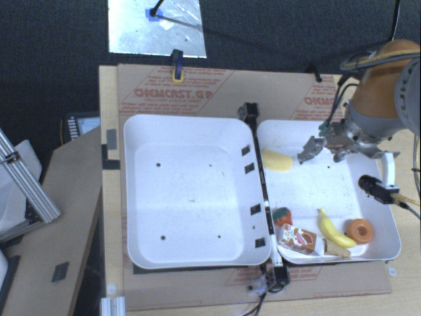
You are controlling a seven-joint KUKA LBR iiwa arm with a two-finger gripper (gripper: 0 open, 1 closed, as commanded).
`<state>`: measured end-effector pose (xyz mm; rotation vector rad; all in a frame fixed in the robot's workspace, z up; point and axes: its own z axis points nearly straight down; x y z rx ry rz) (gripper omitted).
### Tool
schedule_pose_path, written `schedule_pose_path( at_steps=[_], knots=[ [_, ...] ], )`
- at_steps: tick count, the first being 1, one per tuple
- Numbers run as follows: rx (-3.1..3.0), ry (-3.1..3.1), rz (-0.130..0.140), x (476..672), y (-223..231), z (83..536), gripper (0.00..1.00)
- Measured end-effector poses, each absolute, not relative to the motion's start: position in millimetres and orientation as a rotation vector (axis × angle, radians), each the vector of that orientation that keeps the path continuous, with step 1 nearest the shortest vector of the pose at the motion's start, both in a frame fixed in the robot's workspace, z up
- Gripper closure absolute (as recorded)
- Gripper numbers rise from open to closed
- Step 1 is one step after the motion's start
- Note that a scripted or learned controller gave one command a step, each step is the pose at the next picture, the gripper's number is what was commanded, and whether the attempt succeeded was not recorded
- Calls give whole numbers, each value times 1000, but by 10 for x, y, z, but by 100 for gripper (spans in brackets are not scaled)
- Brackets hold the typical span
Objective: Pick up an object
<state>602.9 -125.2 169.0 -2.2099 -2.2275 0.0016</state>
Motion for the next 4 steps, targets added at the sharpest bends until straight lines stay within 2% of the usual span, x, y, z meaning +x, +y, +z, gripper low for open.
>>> schedule_pose_path(
  at_steps=[1,2,3,4],
  knots=[
    [-2210,-2229,0,6113,-842,1308,0],
    [-2216,-2231,-4,6426,-884,1135,0],
    [-2216,-2231,-2,6550,-850,839,0],
    [-2217,-2231,-5,6700,-864,857,0]
  ],
)
